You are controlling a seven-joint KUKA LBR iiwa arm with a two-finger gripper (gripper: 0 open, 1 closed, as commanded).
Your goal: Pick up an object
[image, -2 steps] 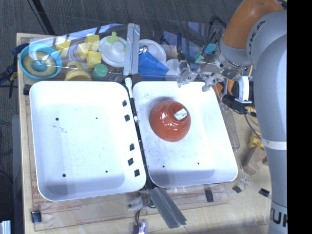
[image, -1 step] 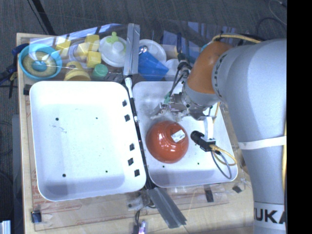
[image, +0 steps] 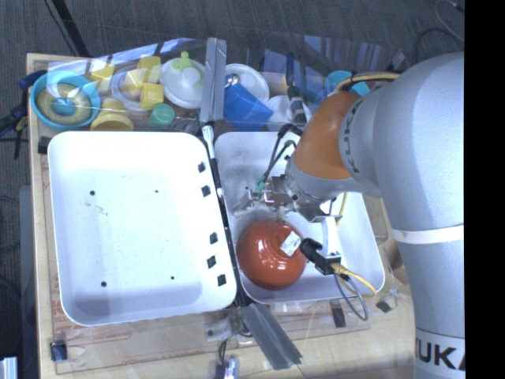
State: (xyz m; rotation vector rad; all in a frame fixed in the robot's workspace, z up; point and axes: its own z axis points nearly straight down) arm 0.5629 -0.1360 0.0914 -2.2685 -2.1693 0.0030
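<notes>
We saw a round, glossy red ball [image: 271, 253] lying in the right bin [image: 364, 243], near its front wall. The gripper [image: 272, 189] hung just behind the ball, over the bin's middle; whether the fingers were open or closed we could not tell. The left bin [image: 130, 219] was smooth white plastic. Both stood on a pale wooden bench [image: 379, 334] above dark carpet [image: 260, 6].

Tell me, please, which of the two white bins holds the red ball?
The right bin, the one the arm reaches into: the red ball sits at its near end, below the gripper. The left bin has no ball.
</notes>
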